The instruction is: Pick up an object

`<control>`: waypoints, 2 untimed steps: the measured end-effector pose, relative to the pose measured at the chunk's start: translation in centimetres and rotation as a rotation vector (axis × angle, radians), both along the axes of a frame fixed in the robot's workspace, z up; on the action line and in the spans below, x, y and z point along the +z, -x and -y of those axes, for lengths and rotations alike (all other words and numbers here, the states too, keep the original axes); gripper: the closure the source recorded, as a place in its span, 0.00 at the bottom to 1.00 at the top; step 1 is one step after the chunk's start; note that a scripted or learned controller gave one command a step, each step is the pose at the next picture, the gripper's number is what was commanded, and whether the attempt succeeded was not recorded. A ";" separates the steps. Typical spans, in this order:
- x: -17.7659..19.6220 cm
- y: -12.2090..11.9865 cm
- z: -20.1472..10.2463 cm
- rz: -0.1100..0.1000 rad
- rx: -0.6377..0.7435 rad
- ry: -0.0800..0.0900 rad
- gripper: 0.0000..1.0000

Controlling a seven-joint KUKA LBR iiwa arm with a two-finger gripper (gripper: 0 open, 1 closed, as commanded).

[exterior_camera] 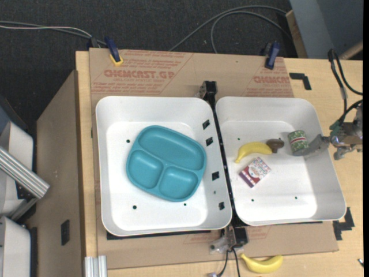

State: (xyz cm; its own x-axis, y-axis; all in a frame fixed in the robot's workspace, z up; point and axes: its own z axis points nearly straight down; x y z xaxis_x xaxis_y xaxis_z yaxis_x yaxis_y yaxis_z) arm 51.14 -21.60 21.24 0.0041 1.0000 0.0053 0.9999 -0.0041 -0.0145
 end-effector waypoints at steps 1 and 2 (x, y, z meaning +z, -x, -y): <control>0.7 -0.3 -0.1 0.013 0.005 0.004 0.00; -3.5 -0.2 -0.3 0.010 0.004 0.002 0.00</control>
State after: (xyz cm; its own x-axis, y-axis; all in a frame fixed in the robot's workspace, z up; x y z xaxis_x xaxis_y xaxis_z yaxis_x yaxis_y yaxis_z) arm 51.31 -21.27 17.74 0.0001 1.0000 0.0032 1.0000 -0.0001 -0.0050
